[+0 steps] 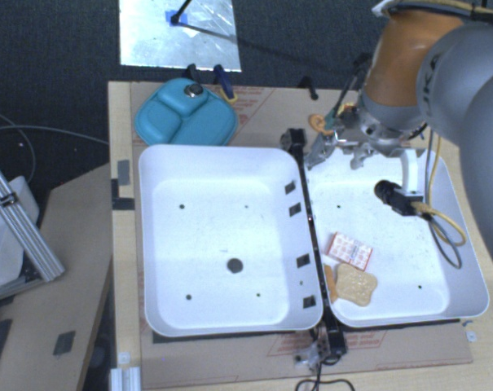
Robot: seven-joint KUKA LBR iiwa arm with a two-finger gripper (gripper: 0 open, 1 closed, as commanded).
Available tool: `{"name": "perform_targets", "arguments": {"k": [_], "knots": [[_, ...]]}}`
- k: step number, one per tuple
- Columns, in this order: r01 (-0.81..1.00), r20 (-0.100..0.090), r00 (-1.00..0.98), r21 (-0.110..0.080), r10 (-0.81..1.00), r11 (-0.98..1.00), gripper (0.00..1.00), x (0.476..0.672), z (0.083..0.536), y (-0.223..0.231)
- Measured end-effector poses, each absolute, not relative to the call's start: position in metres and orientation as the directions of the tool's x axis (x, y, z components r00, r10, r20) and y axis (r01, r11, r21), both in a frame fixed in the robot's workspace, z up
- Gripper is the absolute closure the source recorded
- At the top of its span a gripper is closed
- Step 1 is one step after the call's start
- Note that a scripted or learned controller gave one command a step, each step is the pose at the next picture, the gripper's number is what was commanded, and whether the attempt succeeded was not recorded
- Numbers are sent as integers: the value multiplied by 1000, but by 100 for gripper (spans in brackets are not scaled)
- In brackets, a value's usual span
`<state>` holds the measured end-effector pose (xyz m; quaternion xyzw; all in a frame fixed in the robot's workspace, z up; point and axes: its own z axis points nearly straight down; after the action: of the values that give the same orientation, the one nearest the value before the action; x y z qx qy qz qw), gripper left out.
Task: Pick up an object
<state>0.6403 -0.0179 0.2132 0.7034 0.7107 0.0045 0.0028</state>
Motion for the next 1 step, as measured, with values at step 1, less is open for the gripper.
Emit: {"name": "perform_targets", "arguments": {"k": [1], "knots": [[1000, 6, -16, 1, 1000, 16, 0, 563, 238, 105]]}}
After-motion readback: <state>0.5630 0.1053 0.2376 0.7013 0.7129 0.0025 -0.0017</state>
